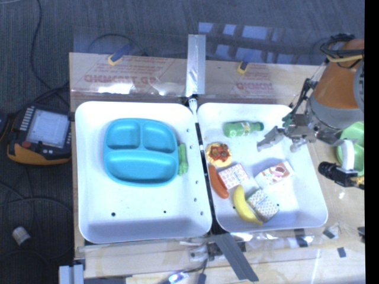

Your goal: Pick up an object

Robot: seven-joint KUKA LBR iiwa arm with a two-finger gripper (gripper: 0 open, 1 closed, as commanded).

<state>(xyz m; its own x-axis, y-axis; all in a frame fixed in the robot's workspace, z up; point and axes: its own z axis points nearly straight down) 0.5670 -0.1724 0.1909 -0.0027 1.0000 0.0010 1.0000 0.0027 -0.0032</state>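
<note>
The left shallow white bin point(89, 218) holds a turquoise three-compartment plastic tray point(141, 150) with a small green pod-shaped toy point(182, 158) just beside its right edge. The right shallow white bin point(308, 218) holds a green plastic bottle point(243, 128) lying with its long axis left to right, a small pizza toy point(218, 152), a red sausage point(218, 182), a checkered packet point(233, 175), a yellow banana point(243, 206), a second patterned packet point(263, 205) and a white-and-red carton point(275, 173). The two-finger gripper point(284, 136) hovers over this bin's far right with fingers spread and nothing between them; the bottle lies just to its left, the carton near and slightly left, likely the easiest picks
</note>
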